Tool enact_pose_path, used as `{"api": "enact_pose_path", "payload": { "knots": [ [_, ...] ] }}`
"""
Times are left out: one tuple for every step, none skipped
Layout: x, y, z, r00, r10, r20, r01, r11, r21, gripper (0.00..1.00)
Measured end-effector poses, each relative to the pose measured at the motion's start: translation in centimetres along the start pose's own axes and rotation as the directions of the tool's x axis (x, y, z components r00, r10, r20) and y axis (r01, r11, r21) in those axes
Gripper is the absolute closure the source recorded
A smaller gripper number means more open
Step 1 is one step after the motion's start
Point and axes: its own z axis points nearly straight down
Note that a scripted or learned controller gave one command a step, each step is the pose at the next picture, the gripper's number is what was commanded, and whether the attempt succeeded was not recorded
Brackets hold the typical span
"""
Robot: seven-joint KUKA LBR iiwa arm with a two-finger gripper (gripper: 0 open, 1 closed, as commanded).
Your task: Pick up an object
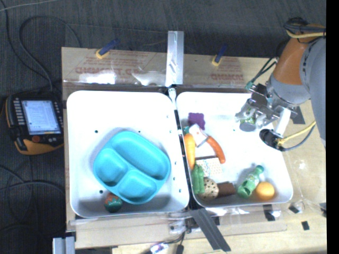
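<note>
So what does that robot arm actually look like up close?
The arm is smooth and rounded, grey with an orange band above the wrist. Its gripper is a cluster of silvery metal and black parts. A yellow cable and thin black wires loop beside it.

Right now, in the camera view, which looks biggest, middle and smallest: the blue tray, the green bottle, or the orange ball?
1. blue tray, by far the largest.
2. green bottle.
3. orange ball, only slightly smaller than the bottle.
</note>
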Motion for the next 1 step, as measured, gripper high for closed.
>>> {"api": "enact_pose_path", "payload": {
  "knots": [
    [0.0,-0.05,-0.8,1.0,-0.001,0.003,0.001,1.0,0.003,1.0]
  ]
}}
